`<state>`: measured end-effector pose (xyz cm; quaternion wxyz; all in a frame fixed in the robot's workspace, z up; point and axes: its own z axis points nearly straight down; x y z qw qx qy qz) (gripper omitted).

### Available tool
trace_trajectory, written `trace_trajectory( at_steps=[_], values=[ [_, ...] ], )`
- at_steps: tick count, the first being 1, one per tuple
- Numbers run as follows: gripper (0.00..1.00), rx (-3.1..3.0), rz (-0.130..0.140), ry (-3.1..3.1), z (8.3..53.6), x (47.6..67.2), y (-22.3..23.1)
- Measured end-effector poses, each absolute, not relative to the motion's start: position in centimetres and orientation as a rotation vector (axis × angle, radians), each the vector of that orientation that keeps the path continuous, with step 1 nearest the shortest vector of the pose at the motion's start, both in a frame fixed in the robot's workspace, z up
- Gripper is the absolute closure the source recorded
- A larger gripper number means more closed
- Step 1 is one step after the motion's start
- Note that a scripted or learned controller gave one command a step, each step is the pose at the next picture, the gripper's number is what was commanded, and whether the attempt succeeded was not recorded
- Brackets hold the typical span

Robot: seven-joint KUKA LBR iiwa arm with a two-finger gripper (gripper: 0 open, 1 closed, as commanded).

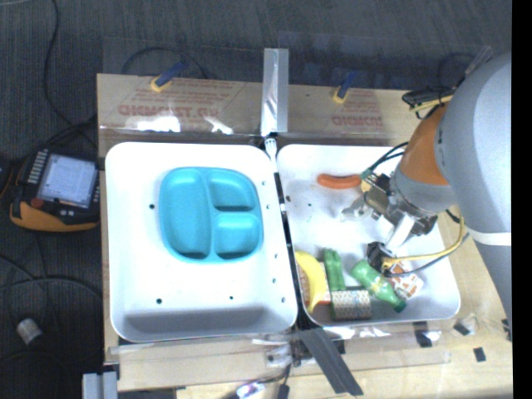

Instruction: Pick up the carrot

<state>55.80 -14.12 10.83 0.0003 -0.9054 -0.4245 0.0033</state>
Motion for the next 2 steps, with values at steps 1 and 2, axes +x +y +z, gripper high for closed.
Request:
trace_trajectory(
  at_steps=[1, 2],
  values=[
    [0.00, -2.804, -0.015, -1.438, 8.97, 50.55, -13.51],
    [0.00, -2.804, -0.015, -1.439, 8.97, 50.55, -13.51]
  ],
)
